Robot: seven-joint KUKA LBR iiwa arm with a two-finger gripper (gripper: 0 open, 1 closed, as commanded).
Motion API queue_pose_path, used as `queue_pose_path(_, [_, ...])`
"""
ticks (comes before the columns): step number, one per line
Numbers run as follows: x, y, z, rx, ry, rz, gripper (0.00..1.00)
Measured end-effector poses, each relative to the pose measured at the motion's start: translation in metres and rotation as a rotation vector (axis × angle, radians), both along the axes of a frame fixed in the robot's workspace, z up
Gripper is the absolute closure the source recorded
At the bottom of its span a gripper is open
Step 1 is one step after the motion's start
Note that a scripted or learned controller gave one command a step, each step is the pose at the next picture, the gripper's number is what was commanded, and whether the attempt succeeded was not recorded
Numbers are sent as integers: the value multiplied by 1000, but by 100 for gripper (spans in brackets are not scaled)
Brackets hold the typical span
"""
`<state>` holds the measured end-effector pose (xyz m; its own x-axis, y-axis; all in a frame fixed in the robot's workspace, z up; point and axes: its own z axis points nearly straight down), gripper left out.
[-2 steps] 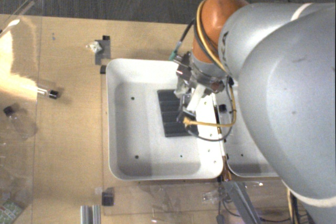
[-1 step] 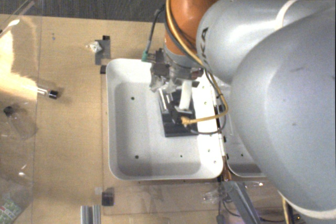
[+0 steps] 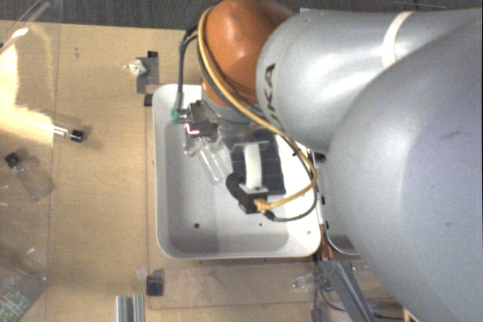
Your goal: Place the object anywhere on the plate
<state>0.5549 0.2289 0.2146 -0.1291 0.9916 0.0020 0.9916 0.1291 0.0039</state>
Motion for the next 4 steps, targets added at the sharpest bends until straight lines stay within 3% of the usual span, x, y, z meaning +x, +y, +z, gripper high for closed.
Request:
queue_pose_path(1, [-40, -6, -25, -2, -1, 515, 100])
queue_pose_path(2, [13, -9, -51, -4, -6, 1063, 100])
queue_pose_path(3, [107, 7, -9, -4, -5, 861, 100])
queue_pose_path(4, [105, 1, -72, -3, -2, 688, 100])
